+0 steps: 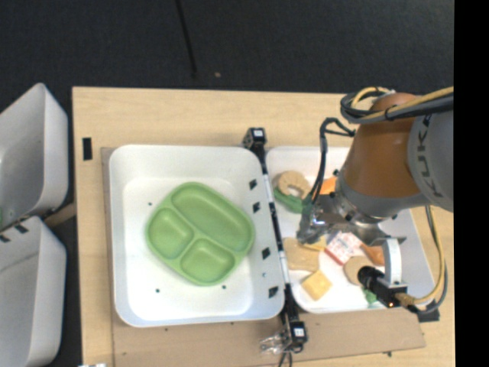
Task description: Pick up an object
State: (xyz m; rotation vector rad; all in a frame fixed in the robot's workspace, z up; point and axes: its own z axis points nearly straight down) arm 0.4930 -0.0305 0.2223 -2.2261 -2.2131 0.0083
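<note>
Wooden bench (191, 117), right bin (306, 157): gripper (315, 232) hangs over tan food pieces (300, 252) at frame's lower right; grip state impossible to tell.

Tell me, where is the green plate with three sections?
The green plate lies in the left bin, near its middle. The right bin, holding the food pieces, sits beside it, with the arm above.
</note>
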